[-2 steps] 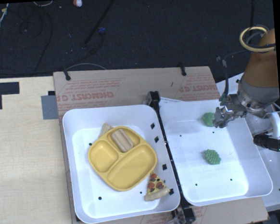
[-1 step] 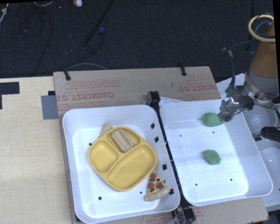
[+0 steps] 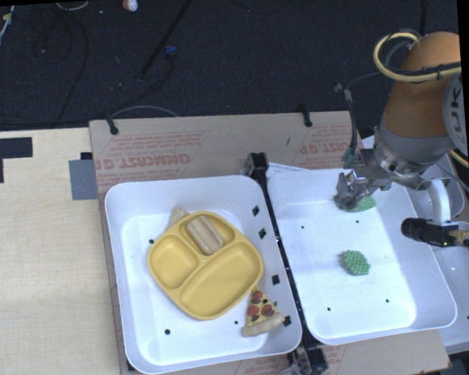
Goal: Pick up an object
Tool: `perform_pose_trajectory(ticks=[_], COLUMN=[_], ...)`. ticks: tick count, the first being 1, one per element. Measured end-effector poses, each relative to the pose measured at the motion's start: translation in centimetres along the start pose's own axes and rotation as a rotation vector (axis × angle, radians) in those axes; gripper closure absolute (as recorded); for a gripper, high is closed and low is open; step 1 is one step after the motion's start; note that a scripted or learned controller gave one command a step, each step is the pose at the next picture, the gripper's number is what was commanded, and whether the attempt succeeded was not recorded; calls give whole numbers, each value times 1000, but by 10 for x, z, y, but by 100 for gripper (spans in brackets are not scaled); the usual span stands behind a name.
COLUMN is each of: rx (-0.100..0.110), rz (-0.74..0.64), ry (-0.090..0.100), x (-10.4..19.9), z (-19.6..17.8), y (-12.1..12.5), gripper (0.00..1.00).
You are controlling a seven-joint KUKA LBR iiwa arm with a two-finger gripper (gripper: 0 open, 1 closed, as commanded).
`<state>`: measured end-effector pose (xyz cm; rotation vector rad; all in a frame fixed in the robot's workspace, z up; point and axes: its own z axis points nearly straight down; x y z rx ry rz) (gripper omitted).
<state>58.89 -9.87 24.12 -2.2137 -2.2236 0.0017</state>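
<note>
The pincer point(image 3: 353, 197) is low at the back edge of the right bin point(image 3: 325, 313), right on a small green thing point(image 3: 366, 204). I cannot tell if it grips it. A bumpy green ball point(image 3: 354, 263) sits alone in the middle of that bin. It looks light and soft, so squeeze its round sides. The left bin point(image 3: 141, 335) holds a smooth yellow plate point(image 3: 209, 274) and a toy pizza slice point(image 3: 261, 314).

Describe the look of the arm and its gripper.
The arm has a rounded orange band above a grey wrist, with a pale yellow cable looped beside its top. The gripper is a small, dark grey metal piece below that.
</note>
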Motion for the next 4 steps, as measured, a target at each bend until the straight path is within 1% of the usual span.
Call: perform_pose_trajectory(ticks=[1,2,3,4], rx=[0,0,2,2], rz=[0,-1,-1,0], ry=[0,0,0,-1], x=[56,103,156,199], z=[-5,-9,8,12], y=[-7,-9,-8,-14], gripper=[100,100,100,100])
